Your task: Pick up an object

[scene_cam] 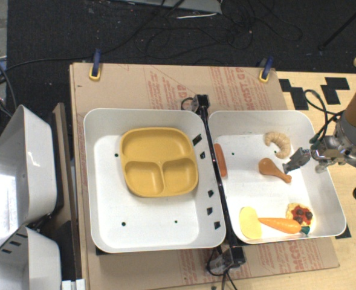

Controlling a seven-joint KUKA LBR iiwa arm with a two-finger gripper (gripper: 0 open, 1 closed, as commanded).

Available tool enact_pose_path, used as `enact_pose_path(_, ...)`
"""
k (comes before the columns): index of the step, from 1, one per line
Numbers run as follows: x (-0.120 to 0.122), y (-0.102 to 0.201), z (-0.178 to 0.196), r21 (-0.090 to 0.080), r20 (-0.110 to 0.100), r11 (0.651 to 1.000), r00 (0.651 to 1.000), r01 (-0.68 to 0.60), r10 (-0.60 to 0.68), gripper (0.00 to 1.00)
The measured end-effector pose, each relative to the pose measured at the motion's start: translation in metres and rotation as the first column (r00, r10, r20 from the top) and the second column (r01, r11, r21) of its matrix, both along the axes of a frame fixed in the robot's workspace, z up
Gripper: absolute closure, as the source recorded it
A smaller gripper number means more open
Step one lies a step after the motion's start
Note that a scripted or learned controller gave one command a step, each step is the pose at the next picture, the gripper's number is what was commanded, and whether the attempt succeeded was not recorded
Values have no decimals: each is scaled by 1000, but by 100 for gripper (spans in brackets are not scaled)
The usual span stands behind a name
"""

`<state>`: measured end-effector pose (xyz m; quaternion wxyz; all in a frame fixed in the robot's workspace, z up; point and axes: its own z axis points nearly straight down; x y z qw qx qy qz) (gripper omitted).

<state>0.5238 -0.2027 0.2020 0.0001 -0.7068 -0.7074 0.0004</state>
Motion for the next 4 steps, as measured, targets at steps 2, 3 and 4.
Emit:
enact_pose_path(2, -5, 1, -107, 1, -3, 1000, 1000, 2, -2, 0)
enact_pose_path(3, -5, 2, -110, 1, -1, 1000, 1000, 2, -2, 0)
enact_pose_path(4, -4, 2, -100, 0, 0, 1000, 1000, 2, -2, 100)
